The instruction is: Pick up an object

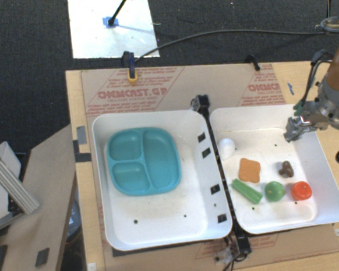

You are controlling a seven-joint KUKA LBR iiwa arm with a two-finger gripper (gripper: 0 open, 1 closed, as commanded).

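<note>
The right bin (327, 175) holds an orange square piece (249, 170), a green stick (246, 191), a green ball (274, 191), a red-orange round object (301, 191), a small brown lump (286, 168) and a white ball (225, 147) near the divider. My gripper (296, 127) hangs over the bin's far right corner, well away from the objects, with nothing seen between its fingers.
The left bin (115, 227) carries a teal divided plate (143, 161). A black clip strip (211, 158) runs between the bins. Cables cross the bench behind, and a white sheet (111, 25) lies on the dark floor at the back.
</note>
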